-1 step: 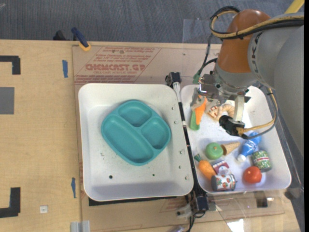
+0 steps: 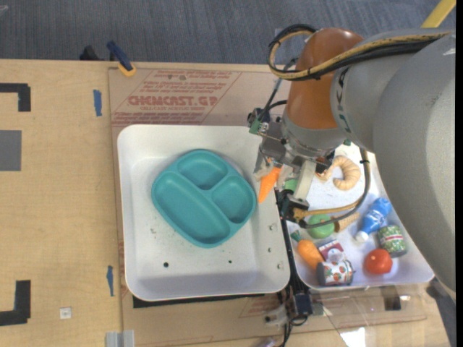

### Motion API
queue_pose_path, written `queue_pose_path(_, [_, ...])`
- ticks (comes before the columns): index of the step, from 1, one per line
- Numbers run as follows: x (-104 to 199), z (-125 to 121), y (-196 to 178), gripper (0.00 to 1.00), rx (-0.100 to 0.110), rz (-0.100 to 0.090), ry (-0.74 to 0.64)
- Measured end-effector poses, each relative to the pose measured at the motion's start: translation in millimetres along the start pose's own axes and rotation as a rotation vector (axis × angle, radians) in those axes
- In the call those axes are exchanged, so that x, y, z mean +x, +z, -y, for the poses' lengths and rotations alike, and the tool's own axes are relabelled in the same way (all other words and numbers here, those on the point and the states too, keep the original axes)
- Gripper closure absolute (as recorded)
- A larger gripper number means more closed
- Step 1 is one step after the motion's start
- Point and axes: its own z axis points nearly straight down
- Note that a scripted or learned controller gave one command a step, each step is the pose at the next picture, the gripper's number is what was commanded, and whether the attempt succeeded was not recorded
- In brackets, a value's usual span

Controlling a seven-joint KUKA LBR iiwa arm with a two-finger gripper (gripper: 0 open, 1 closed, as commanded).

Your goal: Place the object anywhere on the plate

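I've got the gripper (image 2: 270, 172) hanging over the right rim of the left bin (image 2: 137, 215), and there's a small orange carrot (image 2: 267, 185) pinched between its fingers, tip pointing down. So the grasp looks good: clenched on the carrot, which hangs just right of the teal plate (image 2: 205, 197), close to the plate's right edge but not over it yet.

The plate sits in the middle of the left bin, three compartments, one long on the left and near side, two smaller ones on the right and far side. Any of them will do, so I'd judge the right-hand compartment nearest the carrot the cheapest target.

What I want now is a short move left, keeping height so the carrot's tip clears the plate's raised rim, then a gentle descent before letting go. Dropping from height risks a bounce or roll off the edge, since the carrot is tapered and will roll. I'd aim for the middle of a compartment, not a divider ridge.

Over in the right bin (image 2: 412, 266) I can see a croissant (image 2: 346, 170), a blue bottle (image 2: 373, 217), a tomato (image 2: 377, 262), a second carrot (image 2: 309, 251) and a small can (image 2: 334, 272), all well clear of the path. The cable looping off the wrist hangs over that bin; I'd watch it doesn't snag as I move left.
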Motion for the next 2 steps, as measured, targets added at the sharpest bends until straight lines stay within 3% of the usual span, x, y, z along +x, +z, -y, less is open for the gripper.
queue_pose_path(1, [74.3,32.4,-15.3,1.0,-0.008,-0.002,0.137])
queue_pose_path(2, [71.3,30.7,-15.0,0.0,-0.009,0.001,0.14])
